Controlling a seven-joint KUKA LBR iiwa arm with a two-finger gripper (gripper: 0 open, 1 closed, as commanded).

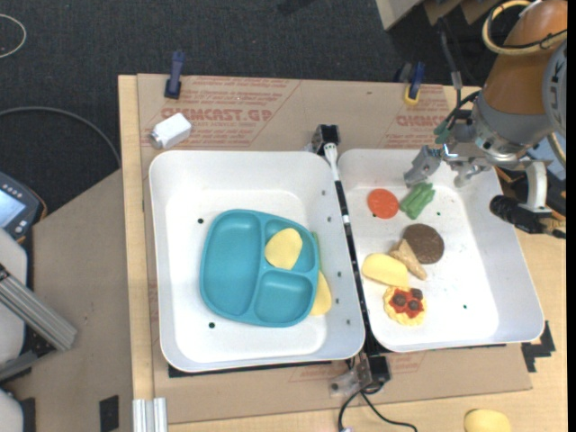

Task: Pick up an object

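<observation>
White bins sit side by side on my bench, the left bin (171, 241) holding a teal tray (236, 273) with three compartments. I see a yellow piece (284, 247) lying in the tray's upper right compartment, and a second yellow piece (322, 297) tucked just beside the tray's right edge, on the bin floor.

In the right bin (504, 286) I count several toy foods. A red round (383, 203) lies near the top left, with a green piece (418, 200) just beside it on the right. Below them rests a brown disc (424, 242), touching a tan wedge (411, 259). A yellow banana (385, 270) lies left of the wedge, and a small pizza (406, 305) with dark toppings sits below it.

My arm (520, 70) comes in from the right, and the gripper (443, 163) hangs over the top of the right bin, just above the green piece. Its fingers (421, 166) stand spread apart with nothing between them.

A white block (171, 130) rests on the cardboard above the left bin, and two clamps (175, 73) hold the board's far edge.
</observation>
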